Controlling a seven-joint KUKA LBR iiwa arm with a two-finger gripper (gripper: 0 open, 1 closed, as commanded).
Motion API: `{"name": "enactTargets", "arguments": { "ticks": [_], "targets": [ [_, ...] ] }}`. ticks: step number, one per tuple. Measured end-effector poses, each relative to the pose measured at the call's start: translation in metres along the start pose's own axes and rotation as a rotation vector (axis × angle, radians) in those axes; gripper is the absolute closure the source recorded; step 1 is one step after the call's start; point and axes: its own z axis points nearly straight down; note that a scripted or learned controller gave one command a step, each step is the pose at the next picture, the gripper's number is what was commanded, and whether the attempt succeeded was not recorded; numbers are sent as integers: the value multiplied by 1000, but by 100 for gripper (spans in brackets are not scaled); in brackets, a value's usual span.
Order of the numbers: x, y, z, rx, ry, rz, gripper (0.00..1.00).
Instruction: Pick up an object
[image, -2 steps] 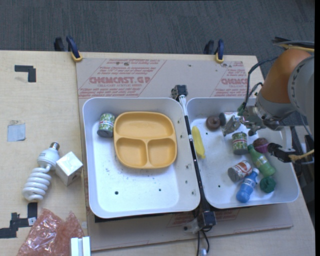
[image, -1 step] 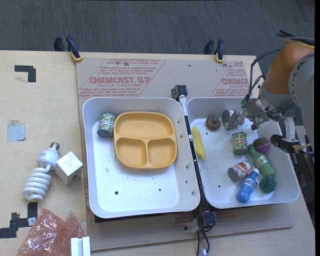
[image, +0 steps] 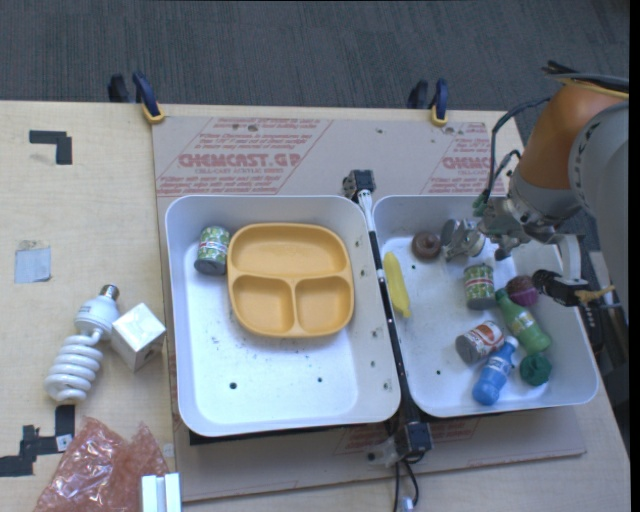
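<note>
My gripper (image: 462, 239) hangs low over the back of the right bin (image: 440, 395), reaching in from the right. It is just right of a small brown ring-shaped object (image: 427, 246) and just above a green-labelled can (image: 479, 285). Also in this bin are a yellow banana (image: 397, 284) along the left wall, a maroon object (image: 521, 291), a green bottle (image: 528, 326), a red-and-white can (image: 480, 341), a blue bottle (image: 495, 376) and a dark green lump (image: 537, 370). I see nothing held in the gripper.
The left bin (image: 280, 395) holds a yellow divided tray (image: 291, 279) and a small green can (image: 212, 249). On the bench to the left lie a spiral light bulb (image: 78, 352), a white cube (image: 138, 331) and a red mesh bag (image: 95, 470).
</note>
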Motion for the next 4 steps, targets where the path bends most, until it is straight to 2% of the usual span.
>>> {"name": "enactTargets", "arguments": {
  "ticks": [1,2,3,4],
  "targets": [
    [0,0,-10,-2,-1,-1,100],
    [0,0,-10,-2,-1,-1,0],
    [7,1,0,-2,0,0,0],
    [-1,1,-1,-3,1,1,0]
  ]
}}
